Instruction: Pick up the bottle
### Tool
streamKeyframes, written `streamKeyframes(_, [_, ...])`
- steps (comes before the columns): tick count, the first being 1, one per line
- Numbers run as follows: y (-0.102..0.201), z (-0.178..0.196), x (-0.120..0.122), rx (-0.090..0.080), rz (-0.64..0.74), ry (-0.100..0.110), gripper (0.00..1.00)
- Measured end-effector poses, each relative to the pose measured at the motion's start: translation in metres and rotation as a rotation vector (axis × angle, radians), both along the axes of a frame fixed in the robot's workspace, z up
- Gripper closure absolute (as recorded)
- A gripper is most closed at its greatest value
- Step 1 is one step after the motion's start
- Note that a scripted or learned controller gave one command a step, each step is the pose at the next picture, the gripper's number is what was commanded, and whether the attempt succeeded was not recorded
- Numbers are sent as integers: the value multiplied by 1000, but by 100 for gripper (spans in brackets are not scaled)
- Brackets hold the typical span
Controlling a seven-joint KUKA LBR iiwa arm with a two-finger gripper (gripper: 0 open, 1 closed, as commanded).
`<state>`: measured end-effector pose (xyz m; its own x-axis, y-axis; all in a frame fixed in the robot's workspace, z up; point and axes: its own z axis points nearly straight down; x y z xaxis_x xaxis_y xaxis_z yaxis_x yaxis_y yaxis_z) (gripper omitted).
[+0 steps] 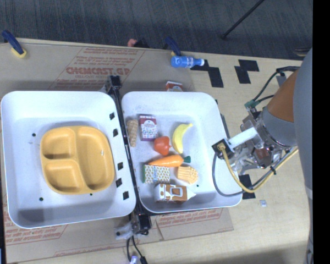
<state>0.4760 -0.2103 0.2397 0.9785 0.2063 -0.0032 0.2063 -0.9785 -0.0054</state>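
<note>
Cardboard-covered worktop carries two shallow white bins. Right-hand white bin holds toy food, including an orange plastic carrot and yellow banana. Beside its right rim hang the jaws, their spread impossible to tell. Farther back, the small blue plastic bottle lies on the worktop, outside both bins.

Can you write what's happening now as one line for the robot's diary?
claw: right of right bin | bottle: outside bins, on bench | not picked up
</note>
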Motion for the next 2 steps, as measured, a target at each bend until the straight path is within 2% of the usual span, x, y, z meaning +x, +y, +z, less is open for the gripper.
streamKeyframes(2, [0, -7, 0, 2, 0, 2, 100])
